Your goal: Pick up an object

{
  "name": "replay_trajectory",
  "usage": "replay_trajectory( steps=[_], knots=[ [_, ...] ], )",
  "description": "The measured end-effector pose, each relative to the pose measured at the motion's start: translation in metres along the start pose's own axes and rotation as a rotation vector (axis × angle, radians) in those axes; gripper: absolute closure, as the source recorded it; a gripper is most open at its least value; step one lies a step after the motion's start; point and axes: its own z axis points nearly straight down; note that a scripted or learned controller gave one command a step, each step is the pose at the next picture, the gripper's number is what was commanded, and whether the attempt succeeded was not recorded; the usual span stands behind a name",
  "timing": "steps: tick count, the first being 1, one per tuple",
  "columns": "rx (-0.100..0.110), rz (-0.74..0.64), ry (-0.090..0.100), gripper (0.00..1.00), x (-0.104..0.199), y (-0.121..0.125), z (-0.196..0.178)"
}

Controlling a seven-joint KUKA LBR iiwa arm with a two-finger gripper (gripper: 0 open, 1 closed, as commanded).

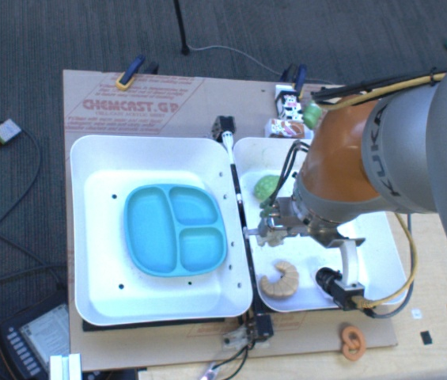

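Croissant (280, 280) lies curved in the right bin (381, 236), long axis running left-right, ends pointing up. End effector (274, 229) hovers above it. Its grip state can't be told.

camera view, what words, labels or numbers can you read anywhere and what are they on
"CHEMCAST GP": red print, seen upside down, on the brown paper-faced board under the two bins.
"KUKA": dark letters, running sideways, on the grey arm casing beside the orange band; only partly legible.
Small white printed box behind the right white bin: markings too small and blurred to read.
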Motion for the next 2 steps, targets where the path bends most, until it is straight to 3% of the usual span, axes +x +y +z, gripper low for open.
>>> replay_trajectory(
  steps=[1,2],
  knots=[
    [-0.001,0.002,-0.001,1.0,-0.039,0.048,0.011],
    [-0.002,0.0,-0.001,1.0,0.015,0.113,0.01]
  ],
)
